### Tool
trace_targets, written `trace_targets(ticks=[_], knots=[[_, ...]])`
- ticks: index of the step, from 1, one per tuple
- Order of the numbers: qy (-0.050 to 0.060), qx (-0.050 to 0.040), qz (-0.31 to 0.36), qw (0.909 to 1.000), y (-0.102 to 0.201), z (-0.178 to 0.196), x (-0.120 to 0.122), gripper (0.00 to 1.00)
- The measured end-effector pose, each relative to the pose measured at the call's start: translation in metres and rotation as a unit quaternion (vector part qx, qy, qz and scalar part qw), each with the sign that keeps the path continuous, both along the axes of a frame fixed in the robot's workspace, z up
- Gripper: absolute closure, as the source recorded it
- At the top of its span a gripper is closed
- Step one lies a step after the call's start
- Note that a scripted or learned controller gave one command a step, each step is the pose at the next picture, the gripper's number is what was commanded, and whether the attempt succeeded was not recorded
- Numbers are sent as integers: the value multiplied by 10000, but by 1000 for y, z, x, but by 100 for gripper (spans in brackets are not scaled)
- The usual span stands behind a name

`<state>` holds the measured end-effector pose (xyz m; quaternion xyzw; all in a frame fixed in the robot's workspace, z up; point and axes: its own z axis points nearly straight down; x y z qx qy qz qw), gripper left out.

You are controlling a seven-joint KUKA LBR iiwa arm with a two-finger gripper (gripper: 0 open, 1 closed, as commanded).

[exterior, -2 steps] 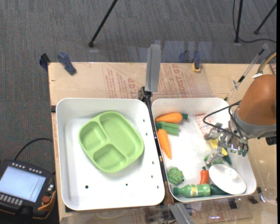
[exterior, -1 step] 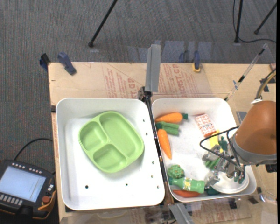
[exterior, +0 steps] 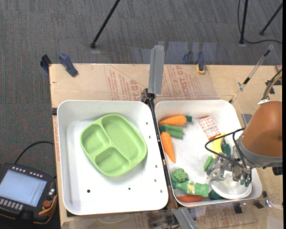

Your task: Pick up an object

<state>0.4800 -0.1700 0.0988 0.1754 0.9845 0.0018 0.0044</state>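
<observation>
- Gripper (exterior: 227,171) sits low in right bin (exterior: 196,105), near its front-right corner; metal fingers are a blur of wires & hardware, so can't tell how far apart they are, or if anything sits btw them
- Directly under/next to it: white bowl (exterior: 231,191), tips look v. close to its rim; contact unclear
- Just left of the claw: small green piece (exterior: 208,163); behind it a yellow item (exterior: 216,142), partly hidden by cables
- Orange wrist band (exterior: 264,128) looms over bin's right side; arm enters from right
- Further left along bin front: green bottle (exterior: 193,189) lying on its side; broccoli-like green toy (exterior: 179,175) just behind it; red-orange piece (exterior: 189,199) at front wall
- Mid/back of bin: carrot (exterior: 168,146) lying lengthwise; second carrot (exterior: 175,120) near back wall; green veg (exterior: 171,130) btw them; red-white card (exterior: 209,127) to the right
- Left bin (exterior: 69,128): light-green divided plate (exterior: 113,144), lying flat, well apart from the claw
</observation>
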Motion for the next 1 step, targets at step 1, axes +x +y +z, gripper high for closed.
trace_targets(ticks=[1], knots=[[49,3,-2056,9786,-25,-7,41,100]])
